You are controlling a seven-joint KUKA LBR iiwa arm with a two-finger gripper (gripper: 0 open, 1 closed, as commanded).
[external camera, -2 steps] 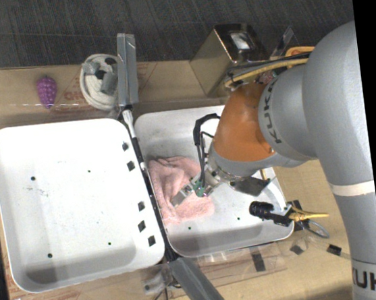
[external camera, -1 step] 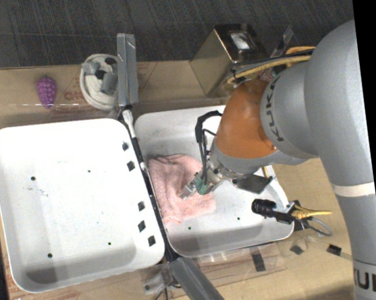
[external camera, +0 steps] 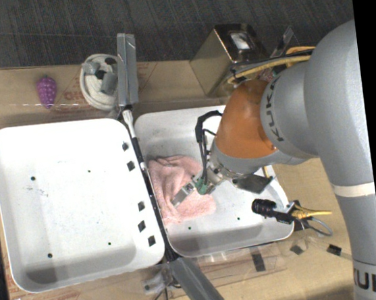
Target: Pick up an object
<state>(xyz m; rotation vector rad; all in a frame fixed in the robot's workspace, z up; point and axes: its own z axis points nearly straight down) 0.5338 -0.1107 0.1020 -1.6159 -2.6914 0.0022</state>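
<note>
The two bins look like smooth white plastic with a faint sheen. A pink cloth in the right bin is soft, fuzzy terry, crumpled and matt. The arm has a smooth grey painted shell and a glossy orange band. The desk looks like matt brown board.

L bin was left open for passage; R bin was crowded by pink cloth, arm overhead.

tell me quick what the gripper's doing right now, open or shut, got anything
Gripper: down over the pink cloth in the right bin; open or shut, cannot be told.
</note>
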